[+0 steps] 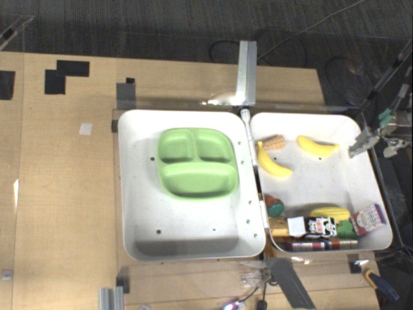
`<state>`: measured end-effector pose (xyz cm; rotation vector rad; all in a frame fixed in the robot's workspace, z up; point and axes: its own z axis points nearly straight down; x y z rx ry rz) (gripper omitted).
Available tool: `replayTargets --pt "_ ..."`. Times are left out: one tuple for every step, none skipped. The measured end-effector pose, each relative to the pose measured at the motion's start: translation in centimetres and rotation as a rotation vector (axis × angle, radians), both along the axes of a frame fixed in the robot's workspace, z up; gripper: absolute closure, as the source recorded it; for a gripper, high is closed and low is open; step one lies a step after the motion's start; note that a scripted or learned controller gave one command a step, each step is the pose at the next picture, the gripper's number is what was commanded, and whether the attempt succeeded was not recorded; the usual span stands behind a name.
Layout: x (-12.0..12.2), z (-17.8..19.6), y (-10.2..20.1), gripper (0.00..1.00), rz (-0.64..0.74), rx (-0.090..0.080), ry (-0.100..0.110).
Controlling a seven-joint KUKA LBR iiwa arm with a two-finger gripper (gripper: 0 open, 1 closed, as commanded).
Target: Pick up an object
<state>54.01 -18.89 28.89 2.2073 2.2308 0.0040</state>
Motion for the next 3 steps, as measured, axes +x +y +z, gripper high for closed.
replayTargets --pt "8.1 -9.0 -1.6 0.0 -0.008 0.0 0.003" --pt "10.0 -19.3 0.9 0.0 0.144 -0.002 -0.002" --pt "10.2 -18.4 1.1 1.0 0.147 -0.001 -0.003"
